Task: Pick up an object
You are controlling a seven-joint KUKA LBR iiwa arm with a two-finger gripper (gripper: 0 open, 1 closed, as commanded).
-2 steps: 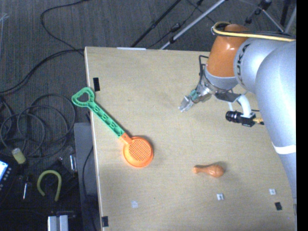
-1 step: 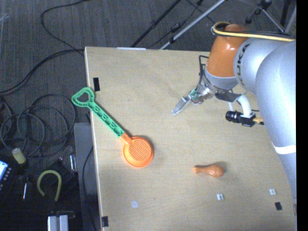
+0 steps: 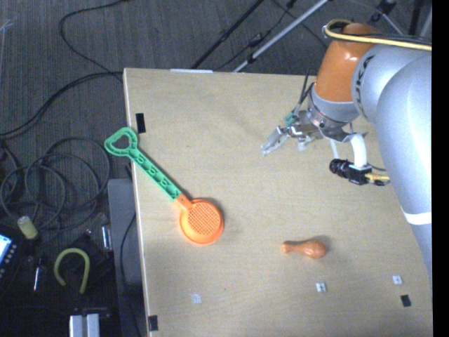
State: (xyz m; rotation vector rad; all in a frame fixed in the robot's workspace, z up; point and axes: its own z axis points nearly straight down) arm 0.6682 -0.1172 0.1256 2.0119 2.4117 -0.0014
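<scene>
A sieve-like paddle with a green handle (image 3: 151, 168) and a round orange mesh head (image 3: 200, 221) lies flat on the tan board (image 3: 231, 111), toward its left side. A small orange drumstick-shaped toy (image 3: 306, 248) lies on the board lower right of centre. My gripper (image 3: 275, 141) hangs over the upper middle of the board, its metal fingers (image 3: 269, 146) pointing left and down. It is open with nothing between them. The gripper is well apart from both objects, up and to the right of the paddle and above the toy.
The grey arm with its orange band (image 3: 344, 62) fills the right side. A black cable connector (image 3: 351, 169) dangles below the wrist. Beyond the board's left edge, cables (image 3: 49, 181) and clutter lie on the floor. Small markers (image 3: 320, 286) dot the board's front.
</scene>
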